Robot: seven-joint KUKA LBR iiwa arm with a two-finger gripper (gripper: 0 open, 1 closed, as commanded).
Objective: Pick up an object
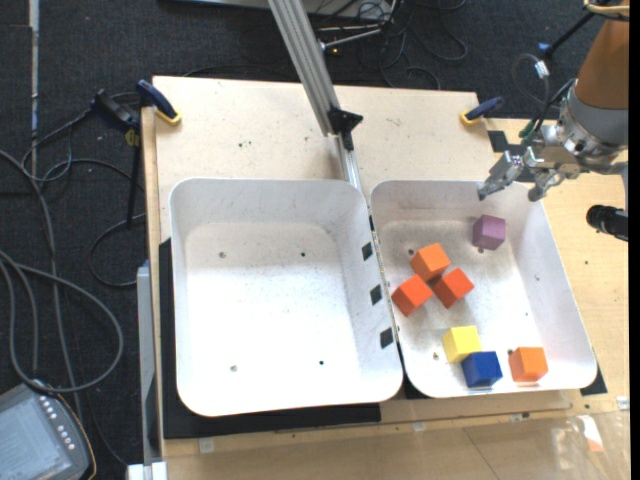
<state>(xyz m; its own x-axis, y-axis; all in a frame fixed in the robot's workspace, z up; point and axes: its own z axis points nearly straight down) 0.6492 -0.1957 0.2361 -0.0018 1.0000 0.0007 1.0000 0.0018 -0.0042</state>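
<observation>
You are looking at a pick that is only just beginning: nothing is lifted yet. The grey two-finger gripper (515, 180) is hanging at the upper right of the frame, above the far rim of the right-hand shallow white bin (565, 288), with the orange-banded arm (605, 68) reaching in from the right edge. Its two dark fingers are splaying apart and are carrying nothing between them, though at this slant and size the exact spread is hard to read.

All the candidate objects are sitting loose on the right bin's floor. The small purple foam cube (489, 232) is lying nearest, just below the gripper in the frame and apart from it. Toward the bin's middle, three orange cubes (433, 278) are crowding together, seemingly touching. Lower down, a yellow cube (460, 342) is touching a blue cube (482, 368), with a lone orange cube (528, 363) near them at the lower right.

The left-hand white bin (200, 228) is taking up the centre-left of the frame.

What is left for you is, by my judgement, everything: descending, closing on one cube and raising it. The purple one is looking like the easiest target.
</observation>
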